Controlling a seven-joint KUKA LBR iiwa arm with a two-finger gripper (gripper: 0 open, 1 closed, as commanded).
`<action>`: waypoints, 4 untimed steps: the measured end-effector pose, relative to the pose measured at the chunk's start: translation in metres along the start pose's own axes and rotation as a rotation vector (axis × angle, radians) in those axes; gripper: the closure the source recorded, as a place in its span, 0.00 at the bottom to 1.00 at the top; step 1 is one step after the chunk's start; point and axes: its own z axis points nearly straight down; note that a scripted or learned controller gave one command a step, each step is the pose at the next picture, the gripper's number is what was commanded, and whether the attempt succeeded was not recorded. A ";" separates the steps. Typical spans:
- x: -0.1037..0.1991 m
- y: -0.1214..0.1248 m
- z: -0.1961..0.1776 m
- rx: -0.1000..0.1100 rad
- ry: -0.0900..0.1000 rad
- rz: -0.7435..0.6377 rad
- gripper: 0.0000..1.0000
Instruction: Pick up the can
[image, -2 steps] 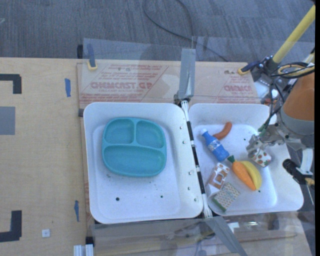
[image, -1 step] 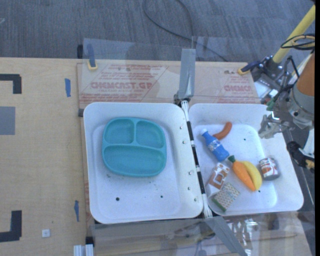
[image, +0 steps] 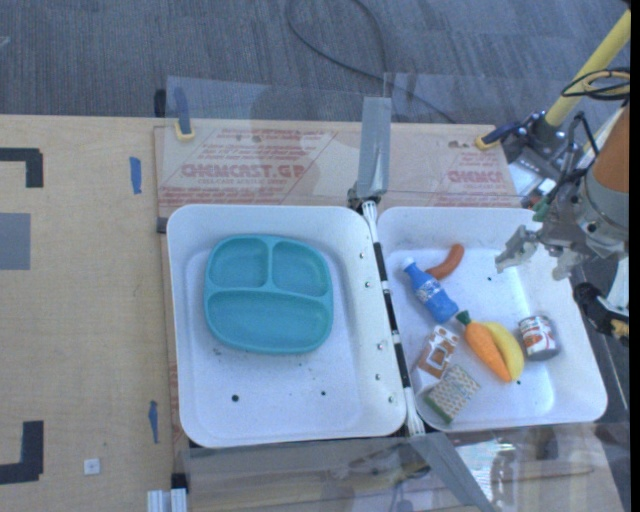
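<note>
A bench seen from above holds two shallow white bins side by side. The left bin (image: 190, 300) carries a teal divided plate (image: 268, 293). The right bin (image: 590, 395) holds the small things: a blue bottle (image: 431, 291) lying toward the left, an orange sausage (image: 446, 262) just beyond it on the far side, a carrot (image: 486, 349) and a banana (image: 505, 348) touching each other in the middle, and two small packets (image: 446, 378) at the near left corner. The can (image: 538, 337), small with a red label and a silver top, lies toward the right of this bin, just beside the banana but apart from it. The gripper (image: 538, 250) hangs over the far right part of the same bin, on the far side of the can and not touching it. Its two fingers (image: 511, 249) are spread apart, and nothing sits between them. To do this step well, the arm probably needs to bring the gripper toward the near side until it is centred over the can, turn so the fingers straddle the can's narrow width, and keep the left finger clear of the banana while lowering. A round can may roll or slip if pinched off centre.
</note>
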 end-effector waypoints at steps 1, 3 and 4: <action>-0.031 -0.043 0.107 0.001 0.001 -0.010 0.00; -0.045 -0.084 0.123 -0.011 0.005 -0.141 0.00; -0.047 -0.084 0.123 -0.008 0.006 -0.189 0.00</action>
